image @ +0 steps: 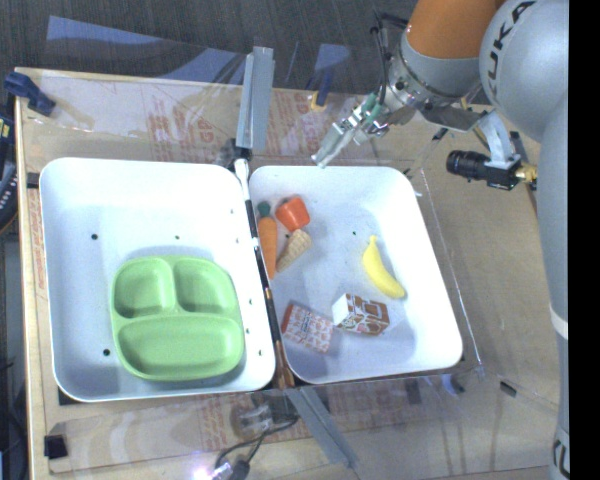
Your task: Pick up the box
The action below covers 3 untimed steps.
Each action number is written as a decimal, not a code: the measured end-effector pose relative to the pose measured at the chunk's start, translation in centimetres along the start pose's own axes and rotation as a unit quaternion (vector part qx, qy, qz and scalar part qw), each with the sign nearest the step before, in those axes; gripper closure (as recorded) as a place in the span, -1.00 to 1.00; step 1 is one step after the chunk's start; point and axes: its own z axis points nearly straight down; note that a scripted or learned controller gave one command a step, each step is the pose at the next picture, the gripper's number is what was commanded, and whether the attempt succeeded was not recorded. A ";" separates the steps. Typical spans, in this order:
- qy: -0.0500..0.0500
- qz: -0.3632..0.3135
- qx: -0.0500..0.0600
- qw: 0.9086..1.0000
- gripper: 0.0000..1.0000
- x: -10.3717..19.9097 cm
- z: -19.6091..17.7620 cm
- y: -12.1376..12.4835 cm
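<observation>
Two small boxes lie near the front of the right bin (435,258). One is a flat red and white box (308,327) at the front left. The other is a brown and white carton (361,314) just to its right, lying tilted. My gripper (332,146) hangs over the back rim of the right bin, slanting down to the left, well apart from both boxes. Nothing shows in it.
A yellow banana (383,268) lies right of centre in the right bin. A carrot (268,243), a red pepper-like toy (292,212) and a cone (294,247) sit by its left wall. The left bin (70,218) holds a green divided plate (178,318).
</observation>
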 end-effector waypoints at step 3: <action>0.002 0.051 0.003 0.999 -1.00 -0.6 19.3 -5.6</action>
